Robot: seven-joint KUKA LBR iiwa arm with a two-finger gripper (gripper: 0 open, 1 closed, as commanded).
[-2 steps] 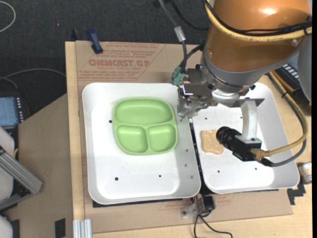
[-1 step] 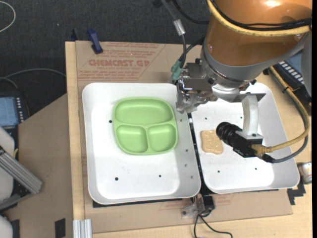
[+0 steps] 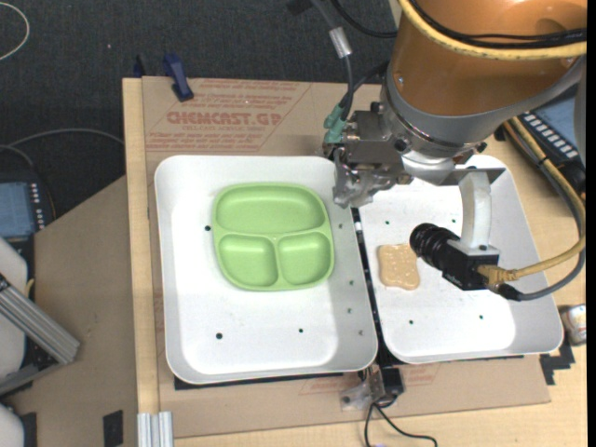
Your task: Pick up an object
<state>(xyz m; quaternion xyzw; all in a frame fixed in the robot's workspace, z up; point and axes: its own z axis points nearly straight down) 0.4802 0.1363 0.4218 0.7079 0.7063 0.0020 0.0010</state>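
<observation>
Arm's orange band (image 3: 494,26) hides lots, so you can't tell if gripper (image 3: 351,192) is open or closed. It hangs over bin rims (image 3: 358,236) by green plate (image 3: 272,236). Tan slice (image 3: 399,266) lies flat in right bin (image 3: 438,329), just beside the rims. Descent here could hit rims & grab nothing.

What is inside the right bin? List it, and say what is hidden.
A flat tan piece, like a cracker, lies on the right bin floor near its left wall. The arm and gripper cover the bin's far part; what lies under them cannot be seen.
</observation>
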